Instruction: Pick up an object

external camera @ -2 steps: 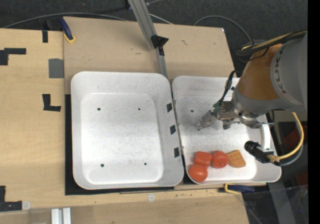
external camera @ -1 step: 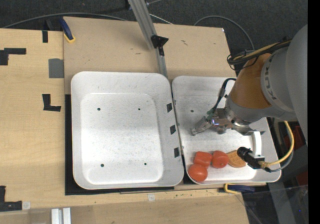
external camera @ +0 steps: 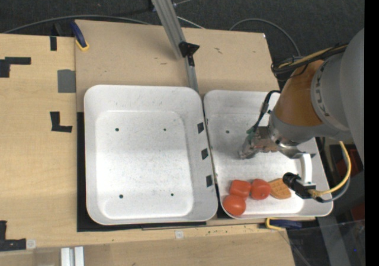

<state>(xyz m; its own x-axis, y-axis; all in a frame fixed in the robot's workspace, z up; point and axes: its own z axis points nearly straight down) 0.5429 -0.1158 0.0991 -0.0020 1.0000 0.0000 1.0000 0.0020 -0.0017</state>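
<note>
Tomatoes [external camera: 244, 194] just below gripper [external camera: 247, 151]

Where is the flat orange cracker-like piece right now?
The flat orange cracker-like piece lies in the right white bin, near its front edge, just right of the three red rounded objects and below the gripper.

The 2 bins, left [external camera: 142, 152] and right [external camera: 234, 118], look like white moulded plastic, matt and finely speckled. The bench [external camera: 35, 128] is pale wood-grain board with a dull finish. A slanting rail [external camera: 169, 13] appears to be brushed metal. The arm [external camera: 323, 96] has a smooth grey shell and a satin orange band [external camera: 299, 102]. The 3 red objects [external camera: 246, 194] look smooth and slightly glossy.
</note>
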